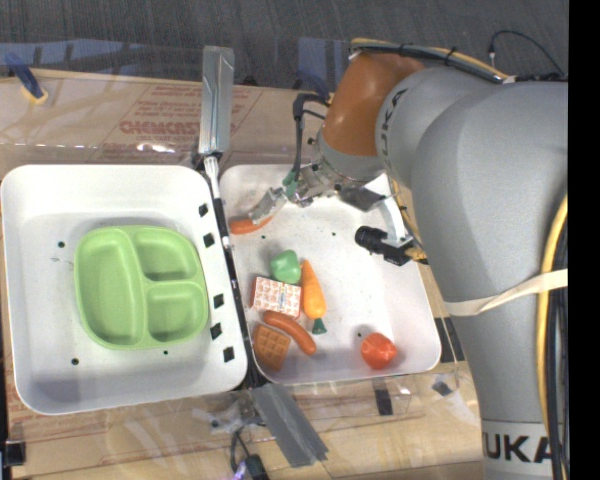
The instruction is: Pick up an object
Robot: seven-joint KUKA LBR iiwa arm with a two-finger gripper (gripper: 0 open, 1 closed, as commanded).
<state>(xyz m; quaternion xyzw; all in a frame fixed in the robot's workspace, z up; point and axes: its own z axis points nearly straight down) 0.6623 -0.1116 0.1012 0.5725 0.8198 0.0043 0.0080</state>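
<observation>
Grey arm (480, 198) (orange-banded) reaches into the right bin (405, 288); its gripper (270, 206) sits low beside an orange carrot piece (245, 225); whether it grips anything I cannot tell.

In the right bin's far-left corner lies a small orange carrot-like piece (246, 225), flat on the white floor, just beside the gripper (273, 201) tip

Green tray (140, 288), orange carrot (312, 290), red tomato (378, 349), white bins (30, 268).
</observation>
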